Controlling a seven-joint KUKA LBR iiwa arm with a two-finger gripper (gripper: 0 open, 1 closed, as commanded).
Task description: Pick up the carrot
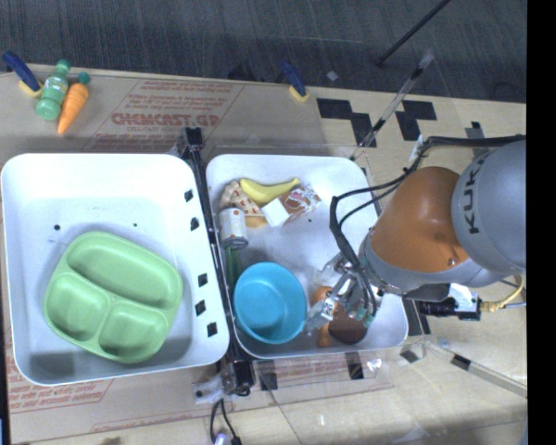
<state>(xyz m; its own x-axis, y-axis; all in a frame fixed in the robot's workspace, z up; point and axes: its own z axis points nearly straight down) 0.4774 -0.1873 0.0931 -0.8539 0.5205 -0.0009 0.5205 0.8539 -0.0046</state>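
Far left, outside the bins, a spare carrot (71, 108) lies on the cardboard beside a green bottle (50, 95). It is a smooth orange cone with a green top. It is well apart from me, and I judge it out of play.

The left bin (37, 184) is shallow white plastic and holds a matte green plate (113, 295) with three rounded compartments.

In the right bin (278, 162), a curved yellow banana (267, 190) lies along the far wall. A small metal can (233, 228) sits nearer the divider. Below the can is a glossy blue bowl (269, 301), round and deep.

Just right of the bowl's rim is an orange piece that I take for the carrot (324, 298). It is partly hidden, and its long axis seems to run roughly down the view, towards the bin's near wall.

My gripper (345, 302) hangs right beside the carrot, on its right, perhaps touching it. Cables and my own wrist clutter that spot, so I cannot tell whether I am released or clenched, or whether anything is held. A dark brown lump (347, 330) sits just below me.

The coming move turns on that sideways offset. The carrot lies to my left, wedged close to the bowl, with little room on that side.
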